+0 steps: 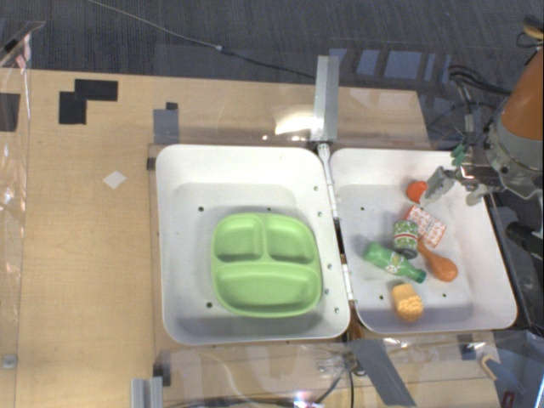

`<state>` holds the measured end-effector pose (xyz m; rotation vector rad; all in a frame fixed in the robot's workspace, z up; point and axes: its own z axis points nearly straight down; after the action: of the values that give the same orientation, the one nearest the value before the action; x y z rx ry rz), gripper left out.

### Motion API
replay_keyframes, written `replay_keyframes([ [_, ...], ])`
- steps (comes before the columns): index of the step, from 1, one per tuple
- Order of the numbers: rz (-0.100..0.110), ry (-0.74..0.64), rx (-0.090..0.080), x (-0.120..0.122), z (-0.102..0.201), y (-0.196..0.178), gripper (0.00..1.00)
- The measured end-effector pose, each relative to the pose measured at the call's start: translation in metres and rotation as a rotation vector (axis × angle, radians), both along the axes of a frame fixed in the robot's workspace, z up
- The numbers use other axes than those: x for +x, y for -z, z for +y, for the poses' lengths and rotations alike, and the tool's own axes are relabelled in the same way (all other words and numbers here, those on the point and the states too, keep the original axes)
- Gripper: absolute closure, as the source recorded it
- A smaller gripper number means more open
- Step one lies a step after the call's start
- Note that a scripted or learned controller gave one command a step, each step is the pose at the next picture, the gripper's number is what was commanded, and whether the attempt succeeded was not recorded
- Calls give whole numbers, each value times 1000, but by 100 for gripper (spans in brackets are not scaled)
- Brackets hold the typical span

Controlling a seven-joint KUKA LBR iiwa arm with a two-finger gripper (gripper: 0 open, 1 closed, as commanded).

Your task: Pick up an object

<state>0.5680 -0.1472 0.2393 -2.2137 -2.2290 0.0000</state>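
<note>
The gripper [453, 183] is hovering at about two o'clock over the right bin [493, 313], its fingers spread apart and pinching nothing. The red ball [415, 190] is sitting just beside the nearer fingertip, at its nine o'clock. The rest of the pile is lying toward six o'clock: a packet [426, 226], a can [405, 238], a green bottle [393, 261], an orange drumstick [439, 264] and a yellow block [408, 302].

The ball is looking likely to roll off if one finger is touching it first. The packet and can are touching, so a grab there is risking a double catch or a slip.

The left bin [170, 253] is holding a green tray [266, 263]. Both bins are resting on a pale wood bench [85, 253], with dark carpet [255, 15] lying at twelve o'clock.
</note>
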Motion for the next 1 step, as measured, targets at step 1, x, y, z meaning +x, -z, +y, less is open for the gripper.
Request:
replay_keyframes([
  [1,-1,-5,0,2,1,-9,100],
])
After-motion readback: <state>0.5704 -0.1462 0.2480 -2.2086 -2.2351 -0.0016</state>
